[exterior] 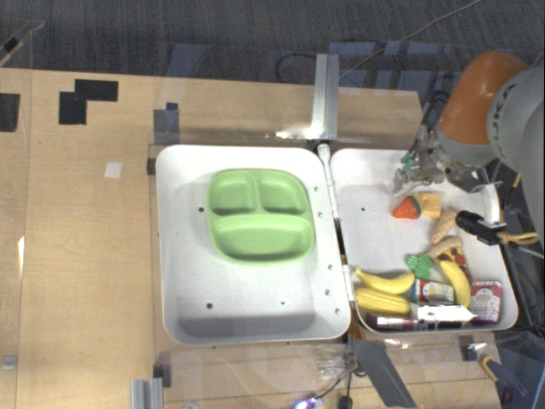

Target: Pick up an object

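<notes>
Light wood bench (77, 254) carrying two white bins: right bin (375, 228) just under the gripper (415, 173), left bin (183, 305) sitting off to the gripper's left, edges touching.

Grey rounded arm (521, 113); broad orange band (477, 100) above wrist; small metallic fingers (417, 170)

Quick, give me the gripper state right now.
Gripper: hangs over the far part of the right bin, just above the strawberry; open or shut cannot be told, and nothing shows between its fingers.
</notes>
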Controlling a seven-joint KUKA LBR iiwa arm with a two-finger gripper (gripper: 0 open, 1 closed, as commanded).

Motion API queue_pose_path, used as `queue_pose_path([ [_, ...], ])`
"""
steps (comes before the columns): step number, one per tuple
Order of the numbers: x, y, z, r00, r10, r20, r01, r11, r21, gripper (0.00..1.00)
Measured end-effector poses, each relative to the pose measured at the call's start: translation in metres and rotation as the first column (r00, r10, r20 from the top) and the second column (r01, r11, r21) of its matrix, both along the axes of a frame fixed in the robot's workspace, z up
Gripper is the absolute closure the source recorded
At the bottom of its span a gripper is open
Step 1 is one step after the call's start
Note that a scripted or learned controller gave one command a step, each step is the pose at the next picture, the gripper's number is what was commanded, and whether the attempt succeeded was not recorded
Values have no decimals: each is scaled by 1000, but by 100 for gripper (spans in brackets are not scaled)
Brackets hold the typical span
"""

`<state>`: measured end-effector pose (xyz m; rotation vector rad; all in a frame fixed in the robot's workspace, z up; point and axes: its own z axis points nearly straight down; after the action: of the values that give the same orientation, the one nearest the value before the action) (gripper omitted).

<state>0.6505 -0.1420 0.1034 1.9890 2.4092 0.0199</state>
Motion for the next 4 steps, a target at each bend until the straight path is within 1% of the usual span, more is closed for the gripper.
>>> queue_pose_path([
  [1, -73, -11, -13, 988, -152, -8, 152, 988, 2, 100],
  [2, -63, 0, -12, 999, 52, -5, -52, 999, -4, 100],
  [3, -63, -1, -12, 999, 51, -4, -51, 999, -4, 0],
  [4, -60, 2, 1, 999, 52, 2, -52, 999, 0, 100],
])
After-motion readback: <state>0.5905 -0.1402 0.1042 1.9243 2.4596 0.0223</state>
